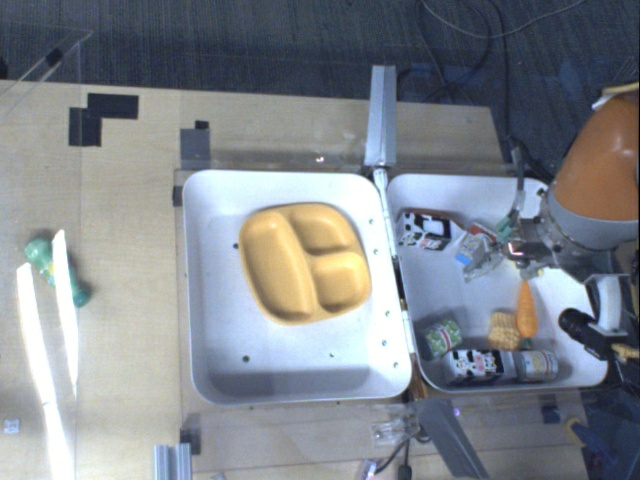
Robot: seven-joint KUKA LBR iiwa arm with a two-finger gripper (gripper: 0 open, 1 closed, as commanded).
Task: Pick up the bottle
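Bottle (500, 365) lies at right bin's (436, 196) front wall — label unreadable.

You have two white bins on the bench: the left bin (200, 298) and the right bin (440, 200). The left bin holds one item, a yellow divided tray (303, 260) with three compartments. In the right bin you count six loose items: one bottle (500, 365) lying on its side, two black-and-white cartons (424, 230), one green packet (442, 336), one carrot (526, 309) and one corn cob (503, 330). One arm with one gripper (487, 255) reaches over the right bin.
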